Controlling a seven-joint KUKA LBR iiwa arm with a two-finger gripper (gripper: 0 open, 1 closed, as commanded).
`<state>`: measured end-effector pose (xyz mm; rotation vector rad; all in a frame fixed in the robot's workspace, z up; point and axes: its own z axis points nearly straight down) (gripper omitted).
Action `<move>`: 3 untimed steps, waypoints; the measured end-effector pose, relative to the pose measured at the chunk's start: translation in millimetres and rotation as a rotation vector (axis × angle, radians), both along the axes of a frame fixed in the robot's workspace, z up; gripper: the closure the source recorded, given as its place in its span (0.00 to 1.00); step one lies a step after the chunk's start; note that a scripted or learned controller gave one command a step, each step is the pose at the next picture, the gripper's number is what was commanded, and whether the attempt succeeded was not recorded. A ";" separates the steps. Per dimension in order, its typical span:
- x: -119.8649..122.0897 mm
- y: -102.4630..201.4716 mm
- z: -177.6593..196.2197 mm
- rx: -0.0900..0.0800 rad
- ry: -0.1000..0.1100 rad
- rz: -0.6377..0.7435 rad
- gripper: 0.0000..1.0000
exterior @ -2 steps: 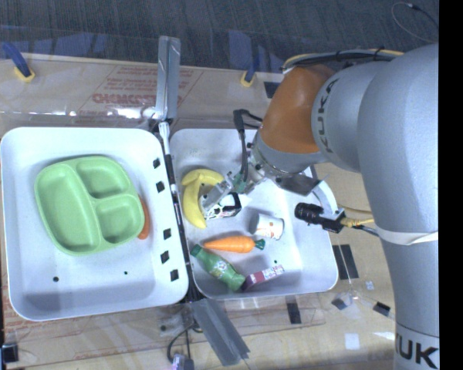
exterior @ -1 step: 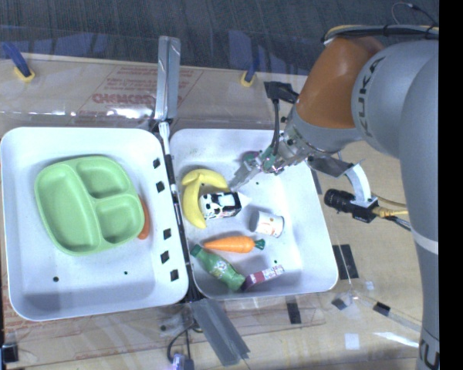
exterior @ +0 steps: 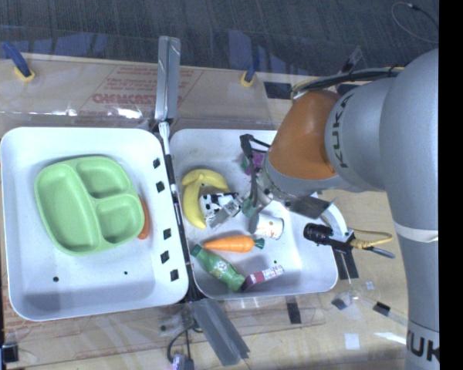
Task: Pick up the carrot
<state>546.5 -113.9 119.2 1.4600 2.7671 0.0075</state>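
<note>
The grey arm (exterior: 393,129), nearest the lens, sweeps in from the right and hides much of the right bin (exterior: 216,137), its orange band (exterior: 305,141) sitting above the wrist. Below that, the gripper (exterior: 255,210) hangs over the middle of the bin, but its fingers are too dark and tangled with the clutter to tell how wide they stand or whether anything is between them. The carrot (exterior: 230,244) lies flat just below and slightly left of the gripper, leafy end pointing right, apart from it. This looks like the approach step: the next move likely calls for a small shift toward the carrot and a descent across its narrow width. Room is tight, with a green bottle (exterior: 218,267) just below, a banana (exterior: 197,195) above left and a small white cup (exterior: 270,227) beside the leafy end. The left bin (exterior: 31,284) holds a green divided plate (exterior: 89,203).
</note>
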 end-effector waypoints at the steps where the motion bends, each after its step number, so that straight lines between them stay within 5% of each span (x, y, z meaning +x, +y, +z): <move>1: -16.7 -32.0 -1.3 -0.003 -0.009 0.081 0.00; 2: -69.9 10.7 20.4 0.001 0.016 0.363 0.00; 3: -41.7 -8.5 -21.6 -0.008 0.000 0.319 0.00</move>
